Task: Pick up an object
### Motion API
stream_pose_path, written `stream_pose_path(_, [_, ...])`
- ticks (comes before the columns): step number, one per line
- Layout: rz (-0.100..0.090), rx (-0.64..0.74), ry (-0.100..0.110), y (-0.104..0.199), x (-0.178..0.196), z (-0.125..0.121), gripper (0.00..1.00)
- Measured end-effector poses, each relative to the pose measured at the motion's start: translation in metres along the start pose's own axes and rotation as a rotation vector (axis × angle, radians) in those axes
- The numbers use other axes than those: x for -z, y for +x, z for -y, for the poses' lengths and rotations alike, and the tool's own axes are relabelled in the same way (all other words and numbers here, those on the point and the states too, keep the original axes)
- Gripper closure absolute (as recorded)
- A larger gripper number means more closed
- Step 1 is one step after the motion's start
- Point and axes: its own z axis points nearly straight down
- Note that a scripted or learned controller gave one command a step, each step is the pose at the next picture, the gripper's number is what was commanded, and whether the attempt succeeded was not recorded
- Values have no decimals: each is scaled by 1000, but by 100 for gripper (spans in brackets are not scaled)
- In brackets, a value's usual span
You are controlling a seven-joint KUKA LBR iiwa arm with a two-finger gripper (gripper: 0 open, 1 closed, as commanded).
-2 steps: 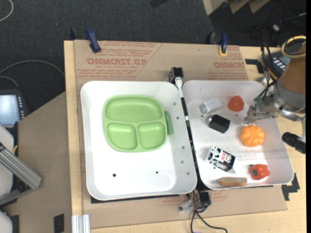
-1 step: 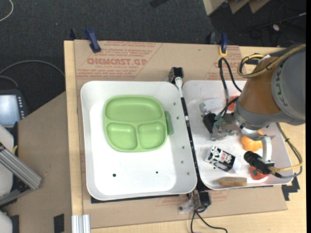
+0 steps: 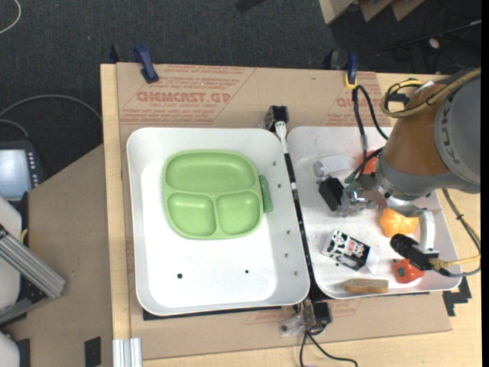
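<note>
Reaching in: the grey arm [image 3: 458, 140], with its orange band, comes from your right over the right bin [image 3: 319, 224].
Gripper [image 3: 354, 196]: low over the middle of the right bin.
Claw state: you cannot tell from above whether it is spread or pressed together, and nothing shows gripped in it.
Nearest thing: a black object [image 3: 330, 193] lies just left of the gripper; you cannot tell whether they touch.
Other pickable things: a grey piece [image 3: 328, 164] lies toward the far rim. A black-and-white packet [image 3: 348, 249] is nearer you, and a brown stick [image 3: 365, 285] lies by the near rim. An orange lump [image 3: 393, 222] and a red lump [image 3: 405, 274] lie under the wrist side.
Left bin [image 3: 157, 270]: holds a green three-compartment plate [image 3: 212, 193], flat, toward its far side.
Surface: a brown board [image 3: 114, 205] with red CHEMCAST lettering, with blue clamps [image 3: 145, 62] at its far edge.
Room: dark carpet [image 3: 76, 21] all round, a pale cable [image 3: 53, 105] at your left, and an aluminium rail [image 3: 30, 270] at lower left.
</note>
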Motion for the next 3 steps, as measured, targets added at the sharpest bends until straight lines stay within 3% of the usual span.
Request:
stream_pose_path(1, [-2,-2,5,14,19,42,100])
stream_pose_path(3, [-5,13,-7,203,160,70,100])
